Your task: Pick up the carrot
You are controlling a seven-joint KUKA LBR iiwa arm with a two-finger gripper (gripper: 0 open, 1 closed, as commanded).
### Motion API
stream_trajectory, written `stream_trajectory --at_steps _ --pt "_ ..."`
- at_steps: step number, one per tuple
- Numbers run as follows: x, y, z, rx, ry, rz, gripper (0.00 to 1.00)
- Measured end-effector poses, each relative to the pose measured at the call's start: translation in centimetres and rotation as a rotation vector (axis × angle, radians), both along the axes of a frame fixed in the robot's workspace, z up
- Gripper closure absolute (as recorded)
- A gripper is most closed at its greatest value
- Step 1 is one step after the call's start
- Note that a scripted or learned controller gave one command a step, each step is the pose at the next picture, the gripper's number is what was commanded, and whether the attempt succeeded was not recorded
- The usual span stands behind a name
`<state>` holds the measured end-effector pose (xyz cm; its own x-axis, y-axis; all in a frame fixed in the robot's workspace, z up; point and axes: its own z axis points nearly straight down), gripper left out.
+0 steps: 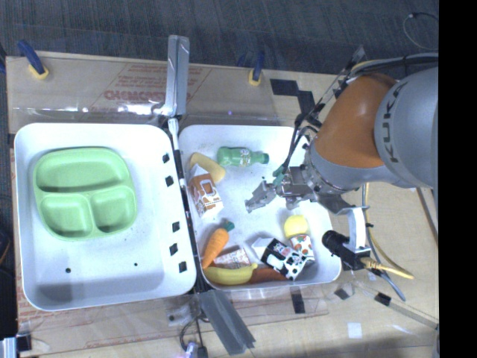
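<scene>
As the bench appears from above: two shallow white bins sit side by side, and the arm reaches in from the right.
Left bin (45, 274): holds a green divided tray (83, 191) with three compartments, lying toward the bin's upper left.
Right bin (246, 134): holds all the loose items.
Carrot (215, 246): lower left of the right bin, tilted, leafy end up, close to the wall between the bins.
Around the carrot: a small carton (205, 192) above it, a banana (229, 274) below it, a snack packet (235, 257) just beside it.
Upper part: a green bottle (241, 156) on its side, and a yellow curved piece (207, 165) to its left.
Lower right: a lemon-yellow item (295, 224) and a black-and-white patterned box (286, 258).
Gripper (257, 198): over the middle of the right bin, fingers slightly parted, nothing between them, well apart from the carrot.
</scene>
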<state>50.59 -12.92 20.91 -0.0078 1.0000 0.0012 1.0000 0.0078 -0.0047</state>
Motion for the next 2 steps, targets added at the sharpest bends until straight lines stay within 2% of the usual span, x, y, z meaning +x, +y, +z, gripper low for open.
stream_trajectory --at_steps 1,2 --pt "-1.5 2.74 -11.87 0.0 0.0 0.062 0.0" --pt "-1.46 2.63 -10.89 -0.001 -0.001 0.063 1.0"
